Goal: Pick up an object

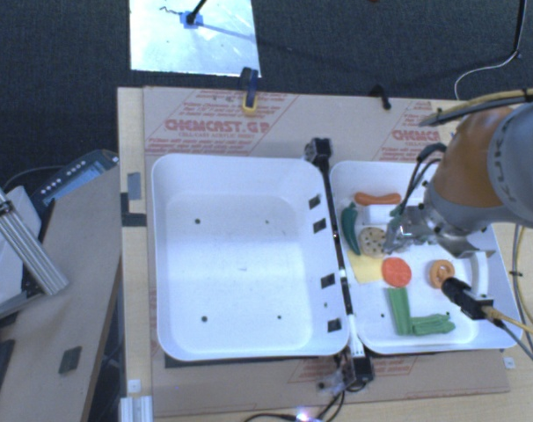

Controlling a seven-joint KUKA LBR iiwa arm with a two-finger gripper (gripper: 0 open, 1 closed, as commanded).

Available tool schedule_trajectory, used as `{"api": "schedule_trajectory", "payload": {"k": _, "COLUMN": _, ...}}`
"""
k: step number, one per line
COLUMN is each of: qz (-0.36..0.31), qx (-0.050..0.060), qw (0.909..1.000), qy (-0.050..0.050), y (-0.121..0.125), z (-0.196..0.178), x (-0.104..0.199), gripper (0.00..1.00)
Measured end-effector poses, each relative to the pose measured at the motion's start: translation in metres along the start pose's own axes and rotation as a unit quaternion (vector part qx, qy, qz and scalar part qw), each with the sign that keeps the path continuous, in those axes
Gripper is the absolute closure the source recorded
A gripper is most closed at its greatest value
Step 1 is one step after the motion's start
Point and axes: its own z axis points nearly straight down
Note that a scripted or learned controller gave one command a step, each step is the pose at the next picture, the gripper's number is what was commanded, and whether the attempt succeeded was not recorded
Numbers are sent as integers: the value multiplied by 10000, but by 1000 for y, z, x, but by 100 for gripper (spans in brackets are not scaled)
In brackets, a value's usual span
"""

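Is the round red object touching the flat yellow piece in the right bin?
Touching, it seems: in the camera view the round red object overlaps the flat yellow piece's right edge, no gap.

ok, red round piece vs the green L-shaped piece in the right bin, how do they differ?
Colour: the red round piece is red-orange, the green L-shaped piece is green.
Shape: the red one is a compact disc, the green one a long bent bar.
Place: the red one lies nearer the gripper, the green one toward the bin's near edge.
Both lie loose in the right bin.
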Motion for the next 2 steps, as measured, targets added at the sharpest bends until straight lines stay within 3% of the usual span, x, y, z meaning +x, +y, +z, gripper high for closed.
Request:
{"api": "schedule_trajectory", "payload": {"k": 1, "qz": 22, "qx": 57, "qw": 10000, "qy": 21, "y": -50, "z": 42, "x": 8, "gripper": 100}}
{"api": "schedule_trajectory", "payload": {"k": 2, "qz": -35, "qx": -26, "qw": 10000, "qy": 12, "y": 27, "z": -66, "x": 70, "gripper": 100}}
